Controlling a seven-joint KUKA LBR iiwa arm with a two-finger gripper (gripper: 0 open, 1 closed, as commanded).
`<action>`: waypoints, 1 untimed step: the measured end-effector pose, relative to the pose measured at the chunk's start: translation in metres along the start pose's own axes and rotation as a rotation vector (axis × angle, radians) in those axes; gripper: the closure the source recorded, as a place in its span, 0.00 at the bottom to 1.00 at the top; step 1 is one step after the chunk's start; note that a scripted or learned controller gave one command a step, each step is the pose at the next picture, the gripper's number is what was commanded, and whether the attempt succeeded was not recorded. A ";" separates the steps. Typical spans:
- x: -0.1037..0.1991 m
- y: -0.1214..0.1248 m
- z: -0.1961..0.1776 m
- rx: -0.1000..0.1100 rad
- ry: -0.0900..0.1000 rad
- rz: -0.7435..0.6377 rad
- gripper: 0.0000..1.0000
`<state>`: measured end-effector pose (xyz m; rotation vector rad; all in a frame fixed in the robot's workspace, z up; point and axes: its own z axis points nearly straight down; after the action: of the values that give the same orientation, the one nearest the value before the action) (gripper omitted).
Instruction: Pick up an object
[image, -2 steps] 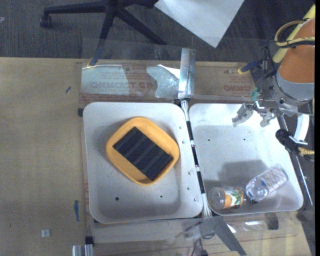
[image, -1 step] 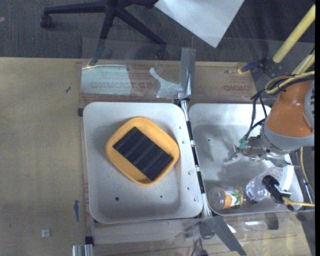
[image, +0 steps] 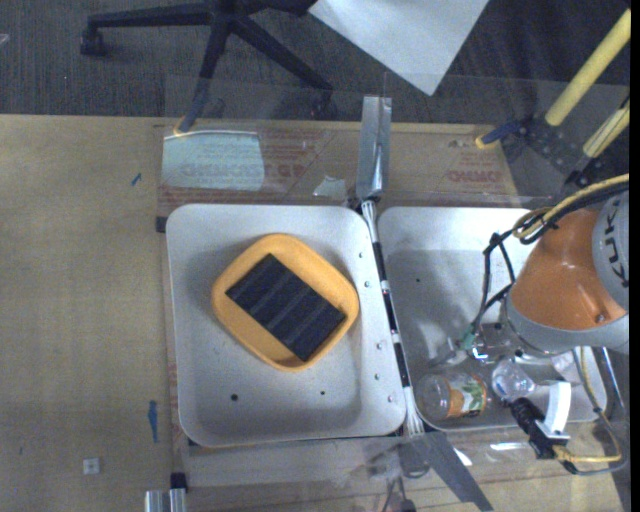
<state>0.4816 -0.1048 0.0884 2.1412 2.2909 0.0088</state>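
A: Report the layout of the bench (image: 80, 300).

B: Two shallow white bins sit side by side on it. The left bin (image: 200, 400) holds one item: a yellow-orange tray (image: 232, 318) with rounded corners and a dark ribbed panel set in its top face. The tray lies flat near the middle of that bin, turned at an angle to the bin walls, and touches none of them.

A: And the right bin (image: 430, 250)?

B: A small clear bottle (image: 452, 396) with an orange label lies on its side close to the near wall, in the near half of the bin. Beside it, to the right, is a further clear item that is too blurred to identify.

A: Position of the arm (image: 570, 285)?

B: It enters from the right. The orange band sits above the right bin, with black and yellow cables looped over it. The wrist points down into the near half of that bin.

A: State of the tool (image: 487, 348)?

B: It is low in the right bin, just above and right of the bottle. Whether it is open or closed cannot be determined, because the wrist body and cabling cover most of it. No object is visibly held.

A: Anything beyond the bins?

B: A metal divider post (image: 373, 150) stands at the far end of the seam between them.
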 end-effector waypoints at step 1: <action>-0.001 0.001 -0.010 -0.004 -0.001 0.004 1.00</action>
<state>0.4826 -0.1058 0.0987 2.1424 2.2841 0.0125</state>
